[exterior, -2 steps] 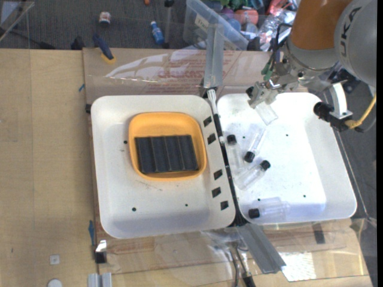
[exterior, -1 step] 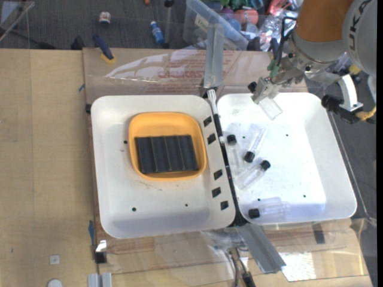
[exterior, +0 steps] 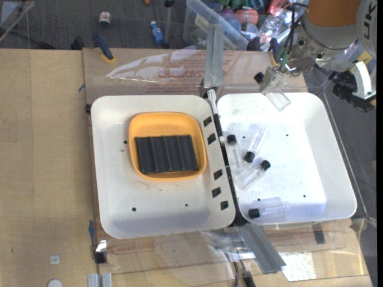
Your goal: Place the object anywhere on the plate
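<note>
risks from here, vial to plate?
1. The clear vial at the gripper hangs tilted at the right bin's far edge; the grip looks marginal, so it might slip.
2. The divider between the bins lies across the path to the yellow plate; a low carry could clip it.
3. The plate's ridged black insert might let the vial roll.
</note>
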### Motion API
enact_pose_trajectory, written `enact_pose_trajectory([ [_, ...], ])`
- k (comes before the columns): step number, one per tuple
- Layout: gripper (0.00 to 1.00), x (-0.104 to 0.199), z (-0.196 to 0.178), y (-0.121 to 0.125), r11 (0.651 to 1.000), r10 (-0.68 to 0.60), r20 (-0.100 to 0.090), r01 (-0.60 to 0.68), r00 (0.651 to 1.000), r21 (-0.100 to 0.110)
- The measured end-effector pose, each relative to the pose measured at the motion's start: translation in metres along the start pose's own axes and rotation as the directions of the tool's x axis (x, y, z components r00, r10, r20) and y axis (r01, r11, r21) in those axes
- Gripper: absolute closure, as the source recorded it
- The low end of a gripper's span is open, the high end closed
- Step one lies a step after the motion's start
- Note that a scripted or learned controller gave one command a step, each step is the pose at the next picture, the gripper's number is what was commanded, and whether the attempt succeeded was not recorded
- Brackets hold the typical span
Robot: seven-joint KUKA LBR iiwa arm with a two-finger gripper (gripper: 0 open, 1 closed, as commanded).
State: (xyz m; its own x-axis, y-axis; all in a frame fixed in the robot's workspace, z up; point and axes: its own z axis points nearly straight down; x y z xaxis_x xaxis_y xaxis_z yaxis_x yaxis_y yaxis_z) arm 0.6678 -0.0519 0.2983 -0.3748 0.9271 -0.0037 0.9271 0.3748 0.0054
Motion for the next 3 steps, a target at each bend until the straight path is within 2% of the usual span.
enact_pose_trajectory([
  [1, 1.0, -0.008, 0.112, -0.005, 0.992, -0.123, -0.003, 0.123, 0.992, 0.003],
  [2, 1.0, 0.004, 0.068, 0.001, 0.997, -0.071, -0.001, 0.071, 0.997, 0.0],
  [3, 1.0, 0.007, 0.014, 0.002, 0.997, -0.078, -0.001, 0.078, 0.997, -0.001],
])
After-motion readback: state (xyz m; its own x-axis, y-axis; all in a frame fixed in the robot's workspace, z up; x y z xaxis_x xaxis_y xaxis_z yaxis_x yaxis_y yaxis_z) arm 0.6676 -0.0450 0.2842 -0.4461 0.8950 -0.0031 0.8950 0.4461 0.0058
